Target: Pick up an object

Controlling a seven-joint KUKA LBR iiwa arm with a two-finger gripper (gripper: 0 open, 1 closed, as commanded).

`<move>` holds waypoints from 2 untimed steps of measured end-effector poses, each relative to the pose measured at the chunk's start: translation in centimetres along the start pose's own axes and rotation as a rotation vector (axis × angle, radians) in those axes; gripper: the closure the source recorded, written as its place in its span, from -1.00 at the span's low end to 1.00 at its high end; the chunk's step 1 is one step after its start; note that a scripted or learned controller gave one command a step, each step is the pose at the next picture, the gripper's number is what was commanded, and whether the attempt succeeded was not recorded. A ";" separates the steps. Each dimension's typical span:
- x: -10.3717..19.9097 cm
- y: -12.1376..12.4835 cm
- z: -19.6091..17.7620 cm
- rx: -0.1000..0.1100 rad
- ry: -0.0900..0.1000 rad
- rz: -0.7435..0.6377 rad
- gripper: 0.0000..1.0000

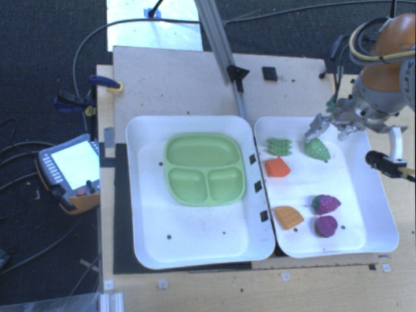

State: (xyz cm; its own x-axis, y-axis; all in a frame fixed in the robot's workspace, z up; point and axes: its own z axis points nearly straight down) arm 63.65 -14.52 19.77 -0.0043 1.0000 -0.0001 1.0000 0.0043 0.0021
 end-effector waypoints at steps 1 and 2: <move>-0.8 0.3 5.8 0.002 -0.001 0.003 -1.00; -1.1 0.8 10.0 -0.015 -0.010 0.002 -1.00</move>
State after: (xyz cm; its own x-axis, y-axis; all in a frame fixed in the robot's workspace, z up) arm 64.49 -15.61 9.79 -0.0021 0.9999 -0.0099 0.9999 0.0023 0.0170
